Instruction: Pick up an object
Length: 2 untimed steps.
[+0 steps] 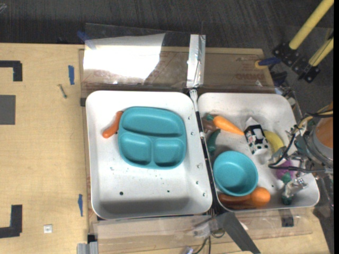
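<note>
A: Which object is in play?

B: My guess is the yellow banana [274, 140], lying in the right bin [241, 102] beside the black-and-white toy [256, 137], with the teal bowl [235, 172] and carrot [229, 125] near.

A: And the end effector [290, 190]?

B: Low at that bin's right side, holding nothing I can see; the finger gap I cannot tell. It looks like the approach step. Next: centre over one piece, descend, close.
</note>
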### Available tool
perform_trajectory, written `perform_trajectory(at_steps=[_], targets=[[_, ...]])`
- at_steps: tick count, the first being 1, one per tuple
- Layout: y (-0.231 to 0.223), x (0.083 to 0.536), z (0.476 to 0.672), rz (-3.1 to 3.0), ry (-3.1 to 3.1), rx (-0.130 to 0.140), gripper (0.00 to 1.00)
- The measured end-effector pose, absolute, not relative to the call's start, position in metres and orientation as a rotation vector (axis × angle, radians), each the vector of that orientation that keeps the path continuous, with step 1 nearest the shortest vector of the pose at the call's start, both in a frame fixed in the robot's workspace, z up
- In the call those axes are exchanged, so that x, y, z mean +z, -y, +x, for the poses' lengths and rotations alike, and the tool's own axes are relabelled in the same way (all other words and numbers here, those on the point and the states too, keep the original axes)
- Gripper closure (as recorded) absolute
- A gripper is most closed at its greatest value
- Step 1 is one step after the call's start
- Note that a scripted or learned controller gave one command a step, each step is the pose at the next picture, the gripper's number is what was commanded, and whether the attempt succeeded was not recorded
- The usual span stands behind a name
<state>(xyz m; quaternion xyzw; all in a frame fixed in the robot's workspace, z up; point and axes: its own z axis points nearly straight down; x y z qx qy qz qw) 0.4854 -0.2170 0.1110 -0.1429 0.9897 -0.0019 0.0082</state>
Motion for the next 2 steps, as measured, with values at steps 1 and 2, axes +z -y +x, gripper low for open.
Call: perform_trajectory(at_steps=[1, 2], targets=[[0.141, 0.089, 0.512, -0.487, -3.087, -0.008, 0.00], [0.135, 0.090, 0.544, -0.365, -3.107, -0.033, 0.00]])
